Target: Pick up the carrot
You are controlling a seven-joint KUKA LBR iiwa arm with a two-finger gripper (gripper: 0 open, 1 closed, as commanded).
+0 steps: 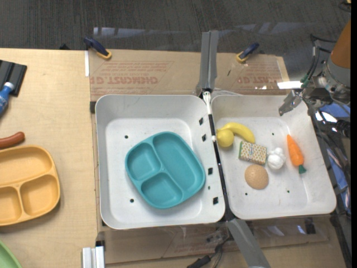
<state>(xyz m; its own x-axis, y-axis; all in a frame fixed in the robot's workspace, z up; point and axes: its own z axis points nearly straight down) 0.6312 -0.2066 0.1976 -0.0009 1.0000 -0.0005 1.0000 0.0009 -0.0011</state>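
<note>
A robot arm's gripper (291, 102) hangs at the far right corner of the right bin (321, 202), above the rim, with nothing between its fingers; from this slanted view it cannot be told whether the claw is open or closed. The carrot (295, 151), orange with a small green tip pointing toward the near side, lies on the bin floor close to the right wall, well below the gripper in the frame and apart from it.

Just left of the carrot sits a small white ball-like thing (275, 159), touching or nearly touching a speckled box (252, 152). A brown egg (256, 177) rests nearer the front, and a banana (233, 133) curls against the divider. In the left bin (109, 205) a teal divided plate (163, 169) lies flat. On the bench to the left are a yellow tray (25, 186) and a sausage (11, 140).

The task appears to be at its opening step: the reach toward the carrot, with no grasp made. The next move likely calls for the gripper to travel toward the near side along the right wall, line its fingers across the carrot's narrow width, and descend. The wall on one side and the white ball on the other leave little room, so a finger could catch either.
</note>
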